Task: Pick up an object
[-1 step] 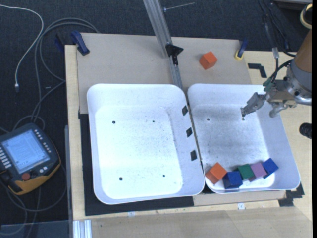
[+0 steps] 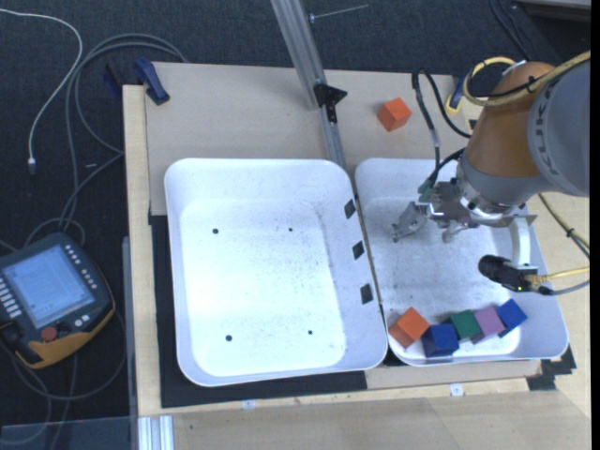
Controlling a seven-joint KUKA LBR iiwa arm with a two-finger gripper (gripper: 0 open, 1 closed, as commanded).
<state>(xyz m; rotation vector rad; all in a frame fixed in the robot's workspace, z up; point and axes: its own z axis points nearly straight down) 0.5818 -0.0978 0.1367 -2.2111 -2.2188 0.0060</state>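
A row of small cubes, orange cube (image 2: 409,326) leftmost, lies along the right white bin's (image 2: 394,187) near wall, toward the camera from the hand (image 2: 427,225), fingers spread, empty.

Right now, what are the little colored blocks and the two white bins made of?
The colored blocks look like painted wood or hard plastic: flat matte faces, sharp edges, solid colors. I cannot tell which. The left bin and right bin look like thin molded plastic: smooth white, rounded corners, raised rims, speckled with dark scuffs. The bench under them looks like pale unfinished wood or fiberboard.
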